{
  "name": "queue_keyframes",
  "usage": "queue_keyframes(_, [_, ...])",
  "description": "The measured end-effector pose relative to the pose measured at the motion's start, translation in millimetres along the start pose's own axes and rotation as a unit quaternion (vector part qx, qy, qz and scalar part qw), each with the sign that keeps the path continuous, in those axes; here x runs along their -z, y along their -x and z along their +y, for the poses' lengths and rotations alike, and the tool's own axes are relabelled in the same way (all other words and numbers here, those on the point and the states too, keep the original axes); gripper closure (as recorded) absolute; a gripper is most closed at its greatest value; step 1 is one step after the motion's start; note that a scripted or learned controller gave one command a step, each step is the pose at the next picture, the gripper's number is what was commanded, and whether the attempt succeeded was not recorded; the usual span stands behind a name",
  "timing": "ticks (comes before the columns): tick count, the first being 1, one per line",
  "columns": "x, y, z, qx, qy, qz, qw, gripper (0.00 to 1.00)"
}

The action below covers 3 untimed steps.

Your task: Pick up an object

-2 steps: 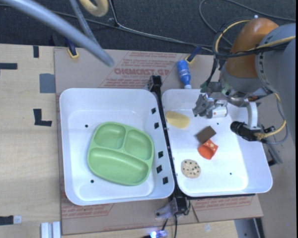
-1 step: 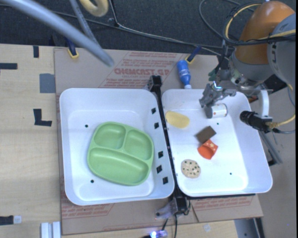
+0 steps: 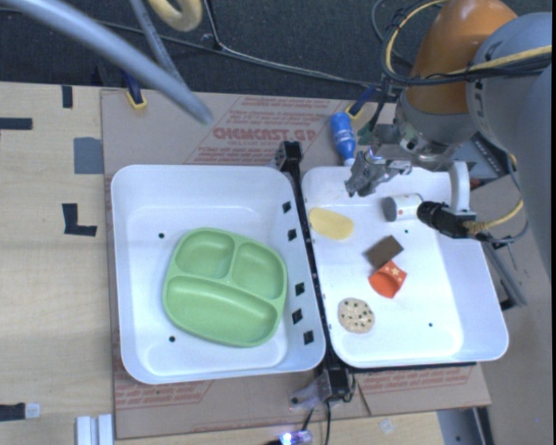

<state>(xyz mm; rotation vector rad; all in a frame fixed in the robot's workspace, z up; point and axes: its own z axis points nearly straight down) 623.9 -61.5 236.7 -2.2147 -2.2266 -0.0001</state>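
While the gripper [image 3: 363,180] hovers at the right bin's [image 3: 463,341] far-left corner, grasping nothing, its finger state cannot be told. Approach step: the nearest candidate, a yellow piece [image 3: 331,222], lies just nearer along the left edge; descent and alignment are needed.

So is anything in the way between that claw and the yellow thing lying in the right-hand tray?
Nothing visible. The gripper hangs over the back left corner of the right bin, and the yellow piece lies just in front of it with bare white floor between.
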Motion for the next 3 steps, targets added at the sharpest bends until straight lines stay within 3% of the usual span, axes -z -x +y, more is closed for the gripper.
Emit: queue_keyframes(3, [-16,-145,5,0.0,-0.001,0.0,1.0,1.0])
